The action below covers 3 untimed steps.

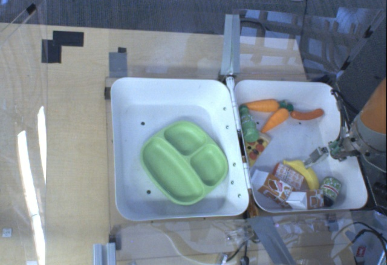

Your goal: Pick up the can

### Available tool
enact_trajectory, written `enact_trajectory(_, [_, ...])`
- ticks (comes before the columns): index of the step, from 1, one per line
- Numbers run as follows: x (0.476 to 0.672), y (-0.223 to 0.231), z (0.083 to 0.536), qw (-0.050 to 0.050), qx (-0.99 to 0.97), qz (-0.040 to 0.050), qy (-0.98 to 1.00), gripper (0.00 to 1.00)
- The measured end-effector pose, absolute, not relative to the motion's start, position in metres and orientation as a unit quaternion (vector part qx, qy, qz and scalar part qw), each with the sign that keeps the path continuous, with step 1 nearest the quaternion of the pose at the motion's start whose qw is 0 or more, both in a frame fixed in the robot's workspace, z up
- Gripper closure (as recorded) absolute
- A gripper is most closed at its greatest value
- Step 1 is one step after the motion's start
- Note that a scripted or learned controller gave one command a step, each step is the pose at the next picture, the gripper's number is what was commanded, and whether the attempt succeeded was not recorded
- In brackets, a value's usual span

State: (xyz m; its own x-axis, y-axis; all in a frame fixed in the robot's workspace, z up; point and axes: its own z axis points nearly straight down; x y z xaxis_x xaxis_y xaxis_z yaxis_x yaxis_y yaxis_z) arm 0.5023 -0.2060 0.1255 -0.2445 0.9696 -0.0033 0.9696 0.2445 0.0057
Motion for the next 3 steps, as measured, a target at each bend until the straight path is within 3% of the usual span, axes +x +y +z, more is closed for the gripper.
enact_trajectory(1, [0.499, -0.206, 0.101, 0.015, 0.617, 0.0087, 0.786, 0.0])
enact_trajectory(2, [0.5, -0.205, 0.101, 0.018, 0.568, 0.008, 0.822, 0.0])
enact_trajectory(3, [0.574, -0.205, 0.162, 0.004, 0.574, 0.0015, 0.819, 0.0])
